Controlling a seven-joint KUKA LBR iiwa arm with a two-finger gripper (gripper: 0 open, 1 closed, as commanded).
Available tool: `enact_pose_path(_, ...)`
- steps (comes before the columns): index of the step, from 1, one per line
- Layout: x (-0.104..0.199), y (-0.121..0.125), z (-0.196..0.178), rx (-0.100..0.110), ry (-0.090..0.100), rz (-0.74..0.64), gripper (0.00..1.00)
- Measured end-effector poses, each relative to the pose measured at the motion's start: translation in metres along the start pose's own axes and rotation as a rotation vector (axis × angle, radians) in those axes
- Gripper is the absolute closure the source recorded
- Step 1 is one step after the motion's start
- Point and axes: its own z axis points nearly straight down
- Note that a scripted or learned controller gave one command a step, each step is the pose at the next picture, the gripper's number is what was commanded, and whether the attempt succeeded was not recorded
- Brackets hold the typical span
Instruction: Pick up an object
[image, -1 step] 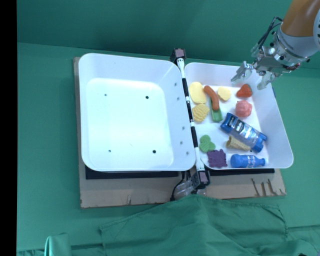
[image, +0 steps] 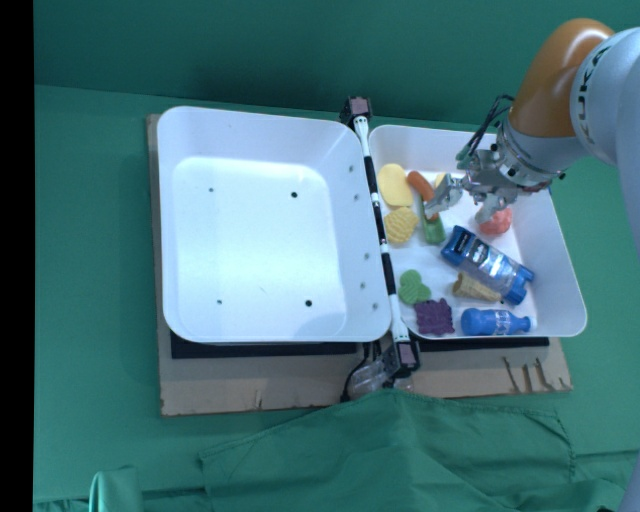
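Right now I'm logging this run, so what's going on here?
The grey arm's gripper is low over the right bin, above a green item and a red one near its back. Nothing is visibly held. Two blue bottles and other small toys lie around.

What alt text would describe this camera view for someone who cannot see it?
A grey robot arm lowers its claw into the right white bin, over toy foods and two blue bottles. The left white bin sits beside it on green cloth.
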Motion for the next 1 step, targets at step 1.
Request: enact_pose_path(1,0.0471,0.0547,-0.0674,-0.02,-0.001,-0.008,0.0)
